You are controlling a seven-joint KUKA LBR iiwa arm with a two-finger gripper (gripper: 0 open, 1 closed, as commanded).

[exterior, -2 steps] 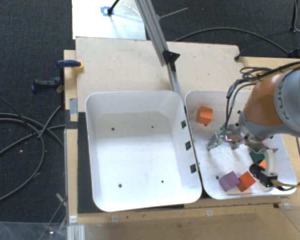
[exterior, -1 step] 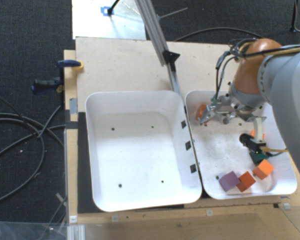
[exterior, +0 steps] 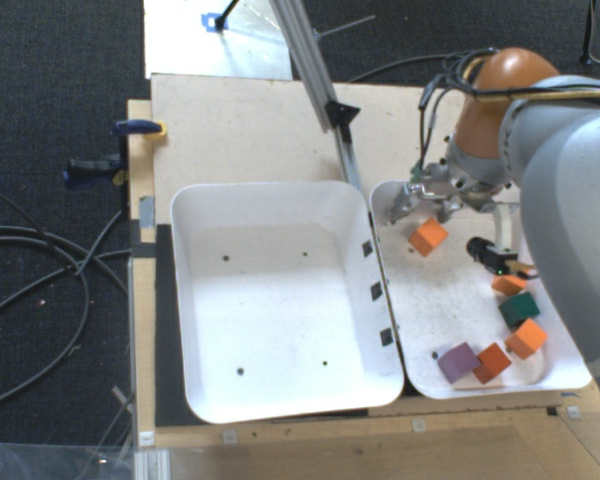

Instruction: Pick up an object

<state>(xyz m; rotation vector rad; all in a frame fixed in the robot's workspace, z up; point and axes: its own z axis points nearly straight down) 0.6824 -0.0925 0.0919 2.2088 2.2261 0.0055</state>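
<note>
My gripper (exterior: 424,208) hangs over the far end of the right bin (exterior: 420,383), with its fingers spread open. An orange cube (exterior: 429,236) lies on the bin floor just in front of the fingertips, not clasped between them. Toward the near right corner of the same bin lie a purple cube (exterior: 458,361), a red-orange cube (exterior: 492,362), an orange cube (exterior: 527,338), a dark green cube (exterior: 520,308) and a small orange piece (exterior: 508,285). The arm's grey body covers the bin's right side.
The left bin (exterior: 185,298) stands beside the right one, their walls touching along the middle. A slanted metal pole (exterior: 310,58) crosses the bench behind the bins. A blue clamp (exterior: 105,168) grips the bench's left edge.
</note>
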